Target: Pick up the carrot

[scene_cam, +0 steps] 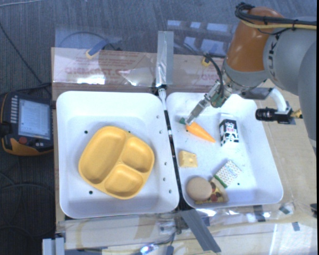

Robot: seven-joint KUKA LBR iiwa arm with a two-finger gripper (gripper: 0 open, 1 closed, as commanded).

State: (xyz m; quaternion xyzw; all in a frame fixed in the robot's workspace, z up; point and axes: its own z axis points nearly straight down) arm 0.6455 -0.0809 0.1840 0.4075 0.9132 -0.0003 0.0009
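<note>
Nearest, the burger (202, 189) sits at the right bin's (266, 163) front. Behind it, the carrot (200, 132) lies slantwise, leafy end toward the bin's back-left, tip front-right. End effector (194, 114) touches that leafy end; grip state unclear.

Orange tapered carrot (200, 132) with a green stem end. Yellow moulded plastic compartment tray (116, 161). Two shallow white plastic bins (69, 142). Small white carton (229, 132) bearing black cow-like patches. Pale yellow cheese wedge (188, 159). Tan round bun (198, 187). Grey robot arm with orange band (250, 41).
</note>
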